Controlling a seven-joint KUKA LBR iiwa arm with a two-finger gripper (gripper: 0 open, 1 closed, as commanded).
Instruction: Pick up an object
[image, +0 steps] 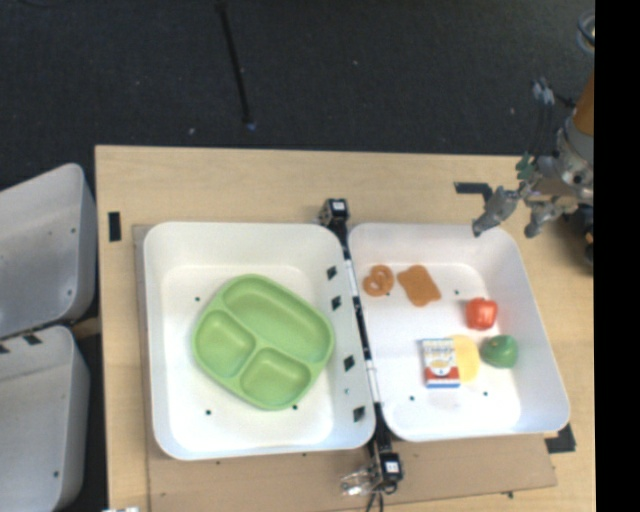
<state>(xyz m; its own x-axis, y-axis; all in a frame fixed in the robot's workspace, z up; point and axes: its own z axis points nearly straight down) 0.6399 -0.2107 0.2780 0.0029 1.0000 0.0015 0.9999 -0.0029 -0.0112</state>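
Red round toy fruit lies inside the right white plastic bin, beside a green one. Above that bin's far corner hovers the grey two-finger gripper, spread apart, pinching nothing.

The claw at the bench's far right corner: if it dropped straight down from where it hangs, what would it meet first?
Probably the far rim of the right bin, or bare bench just behind it; depth is unclear. The claw hangs apart from the red toy and the other items.
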